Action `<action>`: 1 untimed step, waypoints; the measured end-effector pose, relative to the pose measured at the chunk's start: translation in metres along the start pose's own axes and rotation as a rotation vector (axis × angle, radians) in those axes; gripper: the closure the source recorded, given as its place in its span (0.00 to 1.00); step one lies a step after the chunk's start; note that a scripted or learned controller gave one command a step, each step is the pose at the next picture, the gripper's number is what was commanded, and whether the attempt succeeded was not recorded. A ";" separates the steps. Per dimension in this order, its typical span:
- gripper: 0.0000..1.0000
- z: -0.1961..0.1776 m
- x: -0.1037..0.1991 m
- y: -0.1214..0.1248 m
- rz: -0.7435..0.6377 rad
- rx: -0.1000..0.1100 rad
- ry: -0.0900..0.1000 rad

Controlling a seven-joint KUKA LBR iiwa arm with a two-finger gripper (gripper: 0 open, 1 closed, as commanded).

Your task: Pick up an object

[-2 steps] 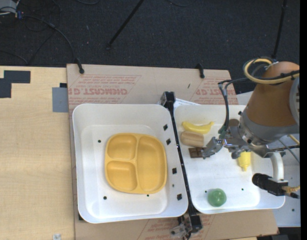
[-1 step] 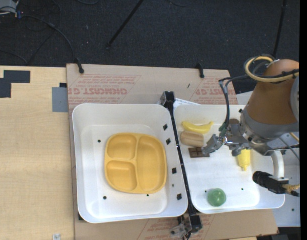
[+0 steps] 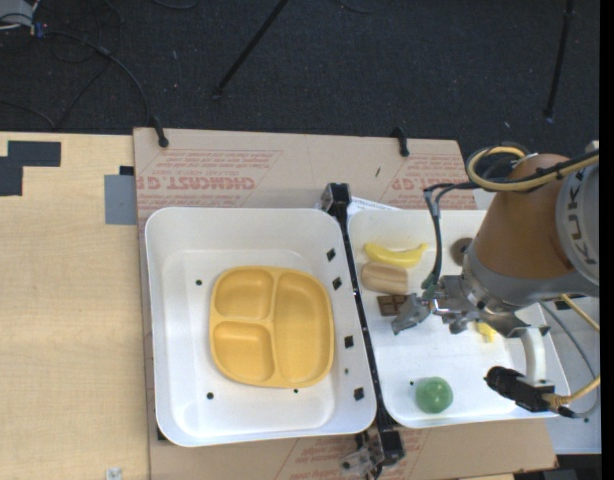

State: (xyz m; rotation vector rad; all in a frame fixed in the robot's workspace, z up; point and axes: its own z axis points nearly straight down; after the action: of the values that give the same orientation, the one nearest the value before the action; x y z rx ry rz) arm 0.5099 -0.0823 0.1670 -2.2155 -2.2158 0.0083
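While its grip cannot be told, the robot's hand is hovering beside a brown block and a yellow banana.

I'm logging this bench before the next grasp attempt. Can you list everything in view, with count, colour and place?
bins: two, white, side by side on the bench
divided plate: one, yellow, in the left bin
banana: one, yellow, far end of the right bin
block: one, tan, just in front of the banana
ball: one, green, near end of the right bin
cardboard sheet: one, brown, under the bins
arm: one, grey and orange, over the right bin
claw: one, dark metal, low over the right bin near the block
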 end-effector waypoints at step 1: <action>0.00 0.061 -0.002 0.006 0.001 0.000 0.000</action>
State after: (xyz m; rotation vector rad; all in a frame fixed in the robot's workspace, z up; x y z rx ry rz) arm 0.5153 -0.0843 0.1058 -2.2164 -2.2154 0.0080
